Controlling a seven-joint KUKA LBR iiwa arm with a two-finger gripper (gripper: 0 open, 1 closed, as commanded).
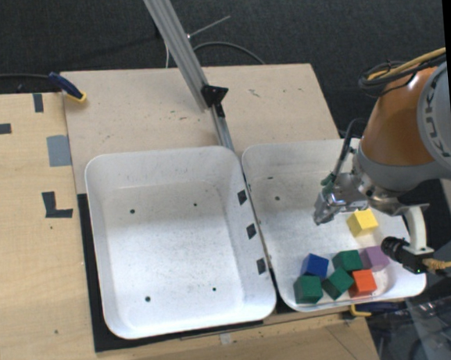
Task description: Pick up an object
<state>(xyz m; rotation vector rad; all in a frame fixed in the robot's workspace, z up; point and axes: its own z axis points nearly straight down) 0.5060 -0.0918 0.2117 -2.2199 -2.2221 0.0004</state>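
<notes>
My gripper [323, 213] hangs over the middle of the right bin [287, 170], reaching in from the right. A yellow block [363, 220] lies just to its right, partly under the wrist and apart from the tip. In the bin's front right corner sits a cluster of blocks: a blue one [315, 265], three green ones [307, 289] [338, 283] [347, 261], an orange one [364, 281] and a purple one [375, 258]. The cluster lies in front of the gripper, well below it in the view.
The left bin [168, 243] stands beside the right one, sharing a raised divider [249, 220]. A slanted metal pole [187, 53] runs down from the top to the bins' rear junction. The arm's orange and grey body [406, 136] covers the right bin's far right side.
</notes>
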